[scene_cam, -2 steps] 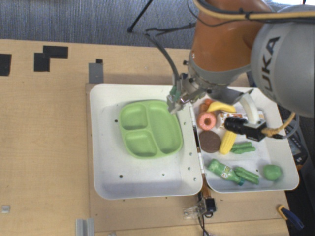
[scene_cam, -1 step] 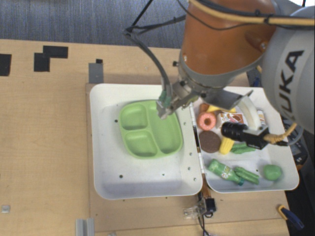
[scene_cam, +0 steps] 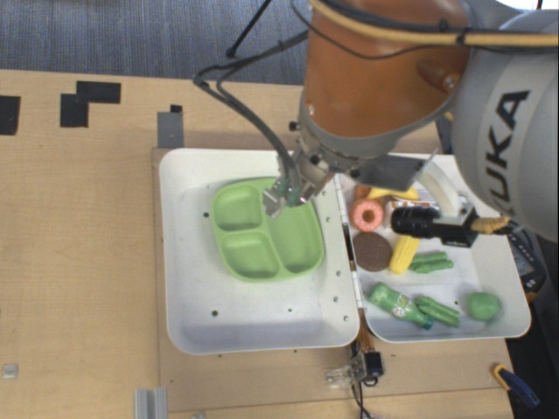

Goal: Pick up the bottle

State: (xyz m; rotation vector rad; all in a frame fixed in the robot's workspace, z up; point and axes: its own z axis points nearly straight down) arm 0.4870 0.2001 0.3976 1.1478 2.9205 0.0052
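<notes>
The gripper (scene_cam: 286, 192) hangs over the left bin (scene_cam: 188, 260), just above the upper right part of the green divided tray (scene_cam: 262, 234). I cannot tell how its fingers stand — the tip is small and blurred. The green bottle (scene_cam: 397, 305) lies on its side in the right bin (scene_cam: 502, 326), near the front edge, beside other green pieces and well apart from the gripper.

From high above the pale wooden bench (scene_cam: 79, 260), one fixed camera looks down at a slant over both shallow white plastic bins (scene_cam: 188, 234), the big grey-and-orange arm (scene_cam: 384, 51) looming nearest.
</notes>
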